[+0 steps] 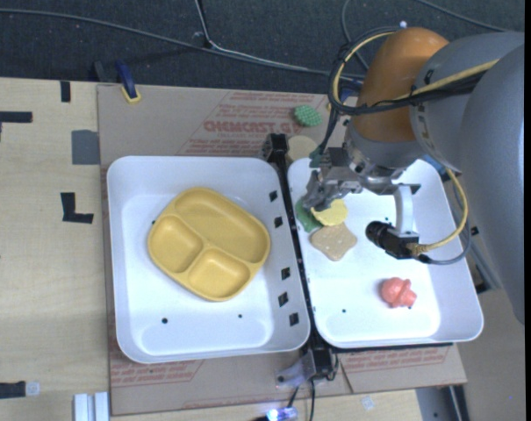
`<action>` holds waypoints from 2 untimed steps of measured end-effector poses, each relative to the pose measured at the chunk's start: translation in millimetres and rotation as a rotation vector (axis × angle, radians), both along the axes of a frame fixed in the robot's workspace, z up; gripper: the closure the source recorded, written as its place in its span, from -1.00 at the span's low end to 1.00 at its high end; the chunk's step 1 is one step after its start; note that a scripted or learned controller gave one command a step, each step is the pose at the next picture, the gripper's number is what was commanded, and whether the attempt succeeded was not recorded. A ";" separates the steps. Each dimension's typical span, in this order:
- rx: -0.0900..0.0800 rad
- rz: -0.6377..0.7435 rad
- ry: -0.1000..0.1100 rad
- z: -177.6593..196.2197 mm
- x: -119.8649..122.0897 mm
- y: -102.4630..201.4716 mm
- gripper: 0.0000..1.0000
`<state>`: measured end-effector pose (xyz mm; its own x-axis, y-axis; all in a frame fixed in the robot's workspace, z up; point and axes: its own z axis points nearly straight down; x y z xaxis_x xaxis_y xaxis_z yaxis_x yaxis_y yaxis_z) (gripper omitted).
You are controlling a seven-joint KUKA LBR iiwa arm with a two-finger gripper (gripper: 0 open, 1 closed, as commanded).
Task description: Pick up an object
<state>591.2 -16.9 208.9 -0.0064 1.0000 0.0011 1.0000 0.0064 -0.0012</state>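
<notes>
The arm [476, 103] reached in from the right, its orange band [397, 82] high over the far side of the right bin [432, 323]. The hand [320, 198] hung low at that bin's left wall, close to the divider between the two bins. Whether it was wide, narrow or holding anything could not be told, as the wrist above hid its working end.

Right at the hand lay a small cluster. A yellow piece [334, 212] sat just beside the hand, partly under it, and a green piece [306, 220] peeked out at the yellow one's left, against the bin wall. A tan piece [333, 243] lay touching the yellow piece on the near side. None of the three could be seen to be lifted or gripped. Well apart from them, toward the near right corner of the same bin, a pink toy [397, 292] lay alone on the white floor.

The left bin [129, 261] held one thing – a yellow divided tray [209, 243] with three compartments, lying flat and turned at an angle to the bin's sides.

Both bins rested on a cardboard sheet [239, 117] spread over the pale wooden surface [37, 235]. On the cardboard beyond the bins, a small green knobbly object [307, 113] lay near the arm – outside either bin.
</notes>
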 end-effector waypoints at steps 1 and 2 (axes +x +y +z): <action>0.000 0.001 -0.001 -4.5 25.0 53.4 1.00; 0.000 -0.001 -0.002 0.5 53.4 96.0 1.00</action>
